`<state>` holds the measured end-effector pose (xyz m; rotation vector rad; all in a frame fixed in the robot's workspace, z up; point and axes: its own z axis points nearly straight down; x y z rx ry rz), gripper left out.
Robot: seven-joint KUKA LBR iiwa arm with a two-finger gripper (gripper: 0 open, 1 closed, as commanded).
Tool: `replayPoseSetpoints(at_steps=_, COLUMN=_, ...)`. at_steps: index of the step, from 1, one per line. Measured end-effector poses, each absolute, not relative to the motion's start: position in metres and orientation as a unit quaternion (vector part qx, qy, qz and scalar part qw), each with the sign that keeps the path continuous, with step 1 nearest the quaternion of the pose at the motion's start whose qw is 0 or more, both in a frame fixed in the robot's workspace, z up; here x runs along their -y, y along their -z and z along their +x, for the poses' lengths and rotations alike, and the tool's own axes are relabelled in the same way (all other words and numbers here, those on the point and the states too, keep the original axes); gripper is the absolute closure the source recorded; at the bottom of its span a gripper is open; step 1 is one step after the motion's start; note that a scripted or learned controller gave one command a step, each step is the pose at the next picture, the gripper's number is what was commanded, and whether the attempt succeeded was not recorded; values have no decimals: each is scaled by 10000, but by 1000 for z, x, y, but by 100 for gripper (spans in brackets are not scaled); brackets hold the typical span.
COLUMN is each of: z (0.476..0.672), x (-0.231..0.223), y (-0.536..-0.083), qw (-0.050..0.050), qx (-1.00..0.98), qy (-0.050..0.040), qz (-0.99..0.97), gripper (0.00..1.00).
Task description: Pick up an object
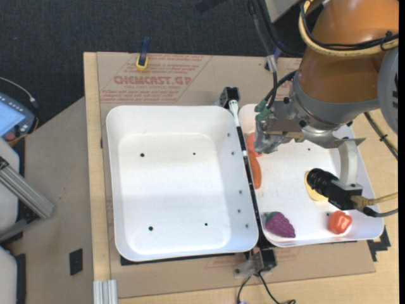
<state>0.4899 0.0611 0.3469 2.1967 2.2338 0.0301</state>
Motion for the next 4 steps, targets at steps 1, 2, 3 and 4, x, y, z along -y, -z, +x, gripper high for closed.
replayPoseSetpoints(at_steps=1, z=515, x=-130, y=-399, qw=22, qx=-7100, qy=-44, qz=7042, gripper=100)
replayPoseSetpoints(at_steps=2, z=563, x=-184, y=-425, qw=24, qx=-7087, qy=-36, qz=7054, gripper=100)
replayPoseSetpoints(at_steps=3, z=592, x=-227, y=-463, qw=21, qx=-7086, qy=-40, qz=7055, gripper=100)
replayPoseSetpoints(at_steps=4, z=592, x=-188, y=-424, qw=-11, qx=-7056, qy=25, qz=7086, gripper=100)
